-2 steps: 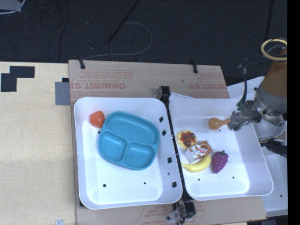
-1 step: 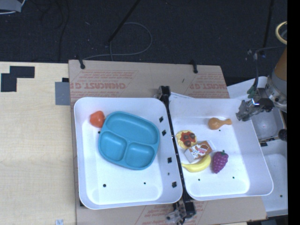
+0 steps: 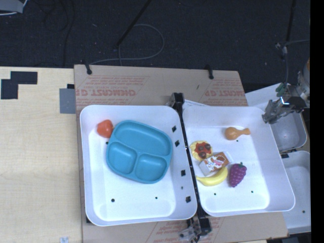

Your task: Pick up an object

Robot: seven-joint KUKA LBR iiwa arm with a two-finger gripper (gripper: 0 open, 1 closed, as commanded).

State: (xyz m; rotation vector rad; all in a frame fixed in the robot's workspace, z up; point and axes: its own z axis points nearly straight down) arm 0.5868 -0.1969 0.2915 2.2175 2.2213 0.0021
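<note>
In the right bin (image 3: 263,196) lie several toy foods: a tan chicken drumstick (image 3: 236,132), a small pizza slice (image 3: 201,149), a red-and-white snack packet (image 3: 214,162), a yellow banana (image 3: 213,178) and a purple grape bunch (image 3: 236,173). The left bin (image 3: 101,201) holds a blue divided plate (image 3: 138,151) and a red-orange tomato (image 3: 105,128) beside its upper left corner. My gripper (image 3: 276,111) hangs at the far right, just past the right bin's upper right rim, well away from the foods. Nothing is visible between its fingers.
A central divider with black clips (image 3: 183,151) separates the two bins. Both rest on a cardboard sheet (image 3: 152,87). A metal tray (image 3: 289,131) sits right of the right bin. Cables trail over the dark floor behind.
</note>
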